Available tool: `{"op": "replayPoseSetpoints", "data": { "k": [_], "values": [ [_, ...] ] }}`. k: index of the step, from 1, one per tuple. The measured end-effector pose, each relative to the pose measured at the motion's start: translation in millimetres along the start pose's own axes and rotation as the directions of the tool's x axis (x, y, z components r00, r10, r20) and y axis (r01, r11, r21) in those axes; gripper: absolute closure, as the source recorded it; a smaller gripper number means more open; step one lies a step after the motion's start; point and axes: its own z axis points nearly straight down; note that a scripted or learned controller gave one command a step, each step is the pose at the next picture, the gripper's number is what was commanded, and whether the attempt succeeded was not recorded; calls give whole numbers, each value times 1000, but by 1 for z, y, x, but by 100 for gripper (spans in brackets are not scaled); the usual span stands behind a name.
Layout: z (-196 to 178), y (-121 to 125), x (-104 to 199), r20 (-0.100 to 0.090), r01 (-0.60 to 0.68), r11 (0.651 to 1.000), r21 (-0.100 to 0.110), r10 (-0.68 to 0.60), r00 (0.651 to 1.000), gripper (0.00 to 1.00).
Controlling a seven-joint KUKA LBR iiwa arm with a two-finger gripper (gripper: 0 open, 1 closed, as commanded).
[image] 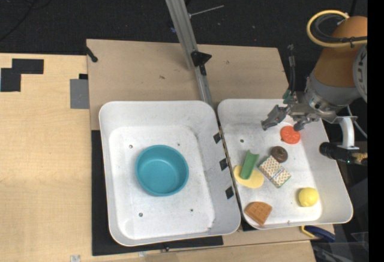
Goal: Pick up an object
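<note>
Left bin (120,120): over on the left, a teal bowl (161,169) sits upright near its middle, open side up.
Right bin (237,112): all the small stuff is crowded toward its near half.
Green stick (249,163): leaning across a yellow piece (252,179) close to the bin's left edge, the two touching.
Waffle (258,212): down at the near-left corner, right against the rim.
Checkered block (275,171): mid-bin, tilted, just beside the yellow piece.
Brown donut (278,153): touching the block's far corner.
Red disc (290,135): toward the far-right part, directly under the arm's fingers.
Lemon (308,196): alone near the near-right corner.
Gripper (287,120): hovering above the red disc, fingers spread apart, nothing between them.
</note>
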Motion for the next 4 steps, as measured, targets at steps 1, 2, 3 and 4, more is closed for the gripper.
{"op": "replayPoseSetpoints", "data": {
  "k": [1, 2, 3, 4],
  "values": [
    [43, -4, -2, 0, 0, 1000, 0, 0, 1000, 0],
    [96, -5, -1, 0, 1, 1000, 0, -1, 1000, 0],
    [84, -4, -2, 1, -1, 1000, -4, 1, 1000, 100],
    [43, -1, -4, 0, -1, 1000, -4, 1, 1000, 100]
  ]
}}
